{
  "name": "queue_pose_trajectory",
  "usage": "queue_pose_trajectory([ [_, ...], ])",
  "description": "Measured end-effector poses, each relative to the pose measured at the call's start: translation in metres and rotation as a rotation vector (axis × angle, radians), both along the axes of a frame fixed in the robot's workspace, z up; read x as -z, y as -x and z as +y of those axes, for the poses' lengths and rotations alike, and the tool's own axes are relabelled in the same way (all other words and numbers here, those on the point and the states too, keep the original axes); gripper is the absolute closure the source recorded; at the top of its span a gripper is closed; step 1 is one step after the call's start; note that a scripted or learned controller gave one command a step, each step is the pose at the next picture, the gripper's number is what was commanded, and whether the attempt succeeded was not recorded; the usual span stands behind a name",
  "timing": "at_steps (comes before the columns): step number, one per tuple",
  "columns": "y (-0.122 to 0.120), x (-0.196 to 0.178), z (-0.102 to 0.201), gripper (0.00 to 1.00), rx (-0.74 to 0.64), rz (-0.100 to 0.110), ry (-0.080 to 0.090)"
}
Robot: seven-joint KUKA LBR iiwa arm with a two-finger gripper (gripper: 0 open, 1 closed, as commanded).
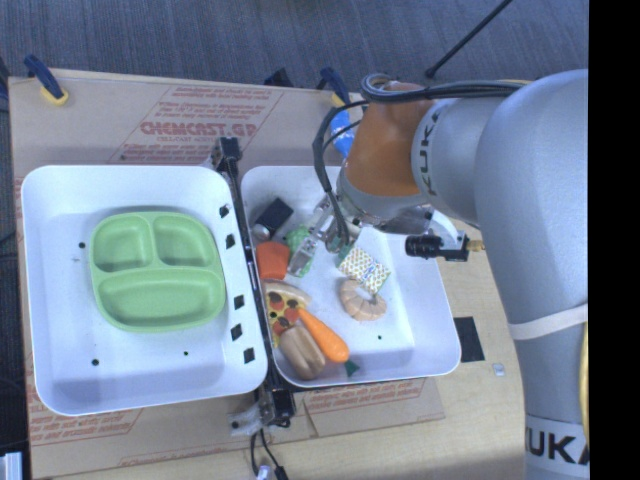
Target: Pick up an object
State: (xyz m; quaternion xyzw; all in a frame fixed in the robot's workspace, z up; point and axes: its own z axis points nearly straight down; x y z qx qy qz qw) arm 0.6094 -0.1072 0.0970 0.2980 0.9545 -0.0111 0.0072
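Pincer (335, 230) low in the right bin (425, 353), metal fingers pointing down-left; whether they are parted or closed cannot be told, and nothing is plainly seen between them. Just left of the tips, a small green-and-white packet (300, 251), touching or nearly so. Just right, a square checkered packet (363, 267), tilted. Below that, a pale ridged shell-shaped piece (361, 301). Left side of the bin: black block (271, 214), orange-red chunk (272, 261), pizza slice (283, 305), smooth orange carrot (324, 336), tan bread roll (300, 353). Grey arm (480, 158) bends in from the right, orange band above the wrist. Left bin (50, 368) holds a green three-section plate (157, 270). Cardboard-covered tabletop (200, 108) beneath.
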Motion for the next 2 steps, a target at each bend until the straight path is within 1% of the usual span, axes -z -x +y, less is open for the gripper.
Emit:
queue_pose_trajectory([
  [1,-0.0021,-0.0005,-0.0004,0.00,0.097,-0.004,0.001],
  [2,0.0061,-0.0005,-0.0016,0.00,0.229,-0.006,-0.003],
])
